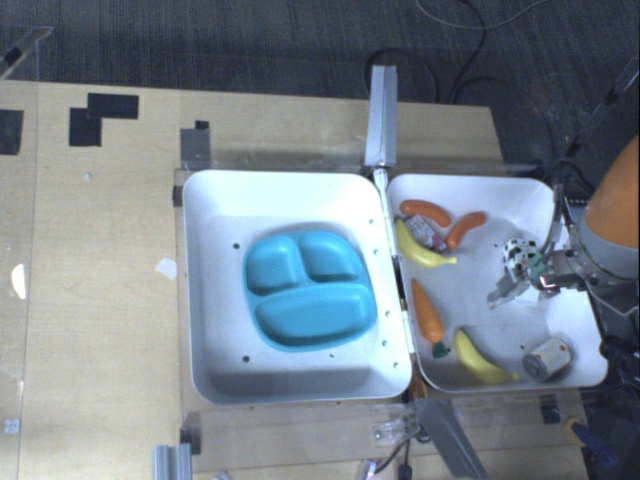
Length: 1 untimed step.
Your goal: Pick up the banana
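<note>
While the grey arm [610,223] with its orange band is reaching in from the right, its gripper [512,280] is hovering over the middle of the right-hand white bin [535,190], and nothing is showing between its fingers. How the fingers are standing is too blurred to tell from this slant.

Two bananas are lying in that bin. One banana [420,249] is resting against the left wall, curving beneath a pair of reddish sausages: the upper sausage [424,210] is lying near the top left corner, and the second sausage [465,229] is slanting just to its right. A small, possibly wrapped item [426,229] is sitting between the sausages, though it is too small to name. The other banana [480,359] is lying along the bottom wall, just beside the green end of an orange carrot [428,314] that is running down the left side. A small grey cylinder, perhaps a can [546,359], is sitting near the bottom right corner, close to that lower banana's tip.

Both bananas are lying well apart from the gripper.

The left-hand white bin [210,298] is holding a blue divided tray [310,288], lying flat in the middle.
</note>
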Each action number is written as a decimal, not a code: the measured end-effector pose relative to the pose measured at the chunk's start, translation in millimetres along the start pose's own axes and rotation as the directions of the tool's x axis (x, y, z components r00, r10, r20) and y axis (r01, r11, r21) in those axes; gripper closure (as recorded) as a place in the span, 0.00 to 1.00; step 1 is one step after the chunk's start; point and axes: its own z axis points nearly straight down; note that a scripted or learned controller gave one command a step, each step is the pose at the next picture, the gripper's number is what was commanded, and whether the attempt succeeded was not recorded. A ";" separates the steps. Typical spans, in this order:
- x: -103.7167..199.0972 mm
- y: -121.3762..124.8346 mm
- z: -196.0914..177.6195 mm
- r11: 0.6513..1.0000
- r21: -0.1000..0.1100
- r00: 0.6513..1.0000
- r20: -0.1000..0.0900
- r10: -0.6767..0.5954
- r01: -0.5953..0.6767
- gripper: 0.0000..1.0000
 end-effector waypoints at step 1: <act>27.3 6.5 111.2 0.998 -0.011 0.999 0.002 0.055 -0.055 0.00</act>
